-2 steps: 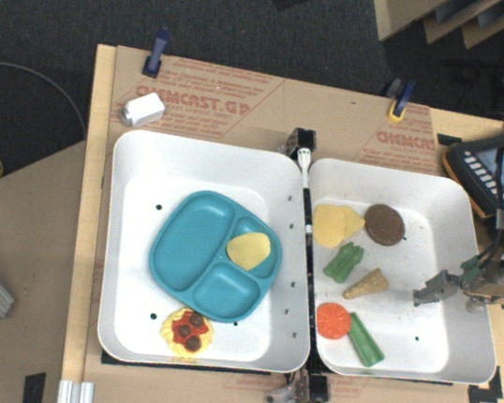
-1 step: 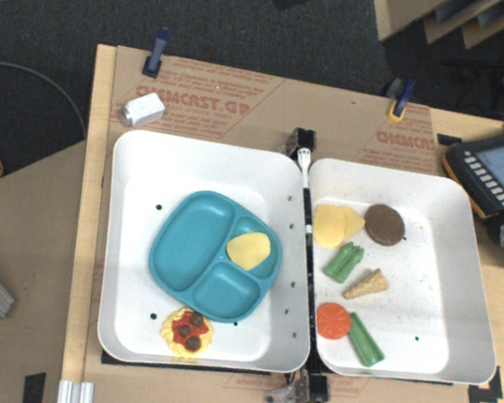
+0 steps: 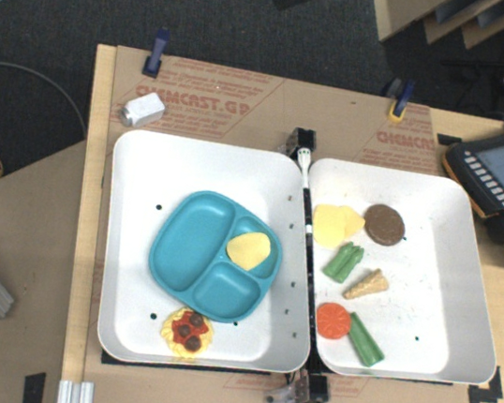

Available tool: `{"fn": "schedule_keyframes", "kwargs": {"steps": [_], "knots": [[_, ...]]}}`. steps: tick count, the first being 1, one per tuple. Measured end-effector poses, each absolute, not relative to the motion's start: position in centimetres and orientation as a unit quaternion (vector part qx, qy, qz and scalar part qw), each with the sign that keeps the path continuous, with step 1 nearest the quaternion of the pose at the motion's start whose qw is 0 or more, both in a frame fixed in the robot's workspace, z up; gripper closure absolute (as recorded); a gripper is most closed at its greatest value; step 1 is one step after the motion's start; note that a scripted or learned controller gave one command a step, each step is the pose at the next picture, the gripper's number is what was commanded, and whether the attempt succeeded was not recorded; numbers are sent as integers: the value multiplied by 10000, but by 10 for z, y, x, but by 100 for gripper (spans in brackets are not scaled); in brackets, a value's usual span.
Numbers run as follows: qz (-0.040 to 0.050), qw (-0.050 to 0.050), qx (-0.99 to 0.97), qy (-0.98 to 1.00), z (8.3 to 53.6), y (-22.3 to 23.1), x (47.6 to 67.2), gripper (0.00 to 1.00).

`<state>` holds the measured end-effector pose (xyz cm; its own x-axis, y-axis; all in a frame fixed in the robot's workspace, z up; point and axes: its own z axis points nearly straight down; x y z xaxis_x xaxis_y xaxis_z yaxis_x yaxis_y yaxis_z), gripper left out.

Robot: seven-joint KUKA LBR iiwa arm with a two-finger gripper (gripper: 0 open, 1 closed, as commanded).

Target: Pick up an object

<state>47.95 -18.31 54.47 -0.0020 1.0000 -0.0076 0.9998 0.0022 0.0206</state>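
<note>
While a yellow piece (image 3: 249,249) lies on the teal tray (image 3: 186,244), left bin (image 3: 131,224), brown disc (image 3: 384,223) in right bin (image 3: 440,273)

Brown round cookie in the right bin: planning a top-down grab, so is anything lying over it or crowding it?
Nothing lies over the brown cookie. The yellow piece sits close on its left.

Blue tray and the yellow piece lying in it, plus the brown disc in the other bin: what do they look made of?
Blue tray: likely moulded plastic, smooth, even colour, soft sheen, rounded compartment walls.
Yellow piece: probably plastic or rubber toy food, matte and uniform.
Brown disc: seems a plastic toy too, dull with a faintly speckled face; the view is too coarse to be sure.
</note>
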Motion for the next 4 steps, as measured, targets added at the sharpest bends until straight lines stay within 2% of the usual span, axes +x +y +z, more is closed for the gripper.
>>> {"fn": "schedule_keyframes", "kwargs": {"steps": [1,2,3,4], "knots": [[-37,-71,7059,7083,348,-130,478,0],[11,27,7067,7075,367,-133,480,100],[-38,-49,7092,7049,246,-184,476,100],[-11,3,7080,7062,180,-226,527,100]]}}
